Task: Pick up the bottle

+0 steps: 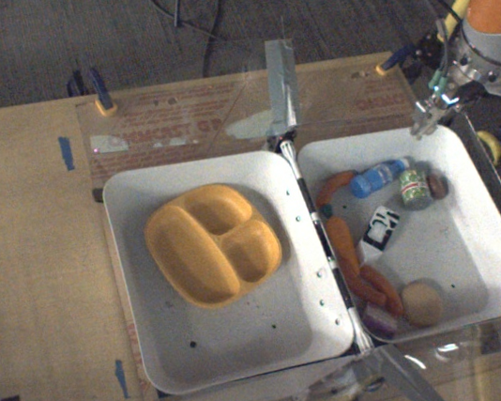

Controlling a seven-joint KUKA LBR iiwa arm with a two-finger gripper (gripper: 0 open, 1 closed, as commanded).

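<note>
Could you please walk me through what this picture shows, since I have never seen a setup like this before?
This is a single camera fixed above a workbench, looking down at a slant. The grey and orange shape in the upper right corner is a robot arm, and the small metal part at its end is its gripper, which hovers over the back edge of the right bin and holds nothing.

Two shallow white bins sit side by side. The left bin holds a yellow divided plate. The right bin holds several small items: a blue bottle lying on its side near the back, a green can beside it, a black and white card, a string of sausages along the left wall, and a tan round object near the front.

The robot is meant to pick up the bottle, which is not yet touched.
</note>
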